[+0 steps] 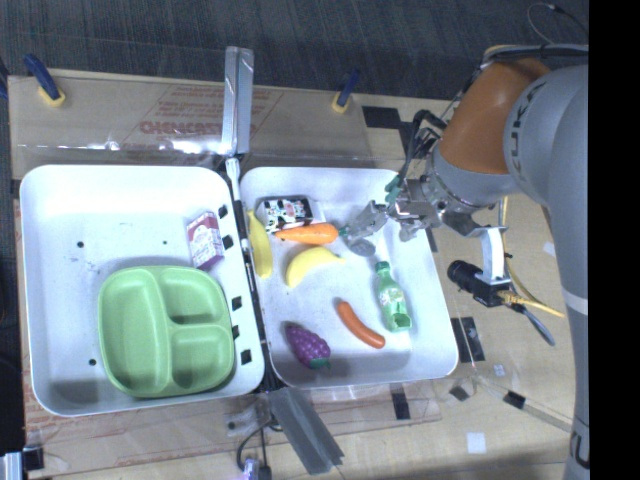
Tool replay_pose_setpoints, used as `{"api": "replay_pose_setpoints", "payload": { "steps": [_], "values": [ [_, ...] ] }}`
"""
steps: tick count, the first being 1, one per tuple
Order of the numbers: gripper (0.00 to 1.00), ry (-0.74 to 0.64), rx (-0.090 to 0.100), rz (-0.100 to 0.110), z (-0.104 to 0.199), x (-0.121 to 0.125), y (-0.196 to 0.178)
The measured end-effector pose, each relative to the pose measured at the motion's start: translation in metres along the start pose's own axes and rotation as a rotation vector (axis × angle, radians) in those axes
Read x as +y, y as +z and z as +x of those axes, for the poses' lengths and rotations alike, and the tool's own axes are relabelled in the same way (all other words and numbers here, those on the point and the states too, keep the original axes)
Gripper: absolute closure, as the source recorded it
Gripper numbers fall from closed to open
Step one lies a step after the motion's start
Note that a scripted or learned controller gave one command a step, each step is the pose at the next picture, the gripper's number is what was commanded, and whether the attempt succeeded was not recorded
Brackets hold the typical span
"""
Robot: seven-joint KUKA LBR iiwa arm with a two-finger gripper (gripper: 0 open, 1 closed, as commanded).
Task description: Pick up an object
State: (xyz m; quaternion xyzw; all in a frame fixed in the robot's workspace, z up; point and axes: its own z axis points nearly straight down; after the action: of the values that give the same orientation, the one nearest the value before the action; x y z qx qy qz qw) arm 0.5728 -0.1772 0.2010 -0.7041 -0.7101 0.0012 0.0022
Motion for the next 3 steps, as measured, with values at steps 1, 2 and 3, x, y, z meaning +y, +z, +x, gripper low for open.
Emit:
{"api": "replay_pose_setpoints", "payload": {
  "steps": [1,2,3],
  "values": [
    [0.00,-0.016,-0.008,-0.024,0.008,0.039,0.083],
    [0.00,-0.334,-0.010,-0.026,0.038,0.065,0.098],
    [1.00,-0.337,-0.011,-0.030,0.039,0.066,0.087]
  ]
}}
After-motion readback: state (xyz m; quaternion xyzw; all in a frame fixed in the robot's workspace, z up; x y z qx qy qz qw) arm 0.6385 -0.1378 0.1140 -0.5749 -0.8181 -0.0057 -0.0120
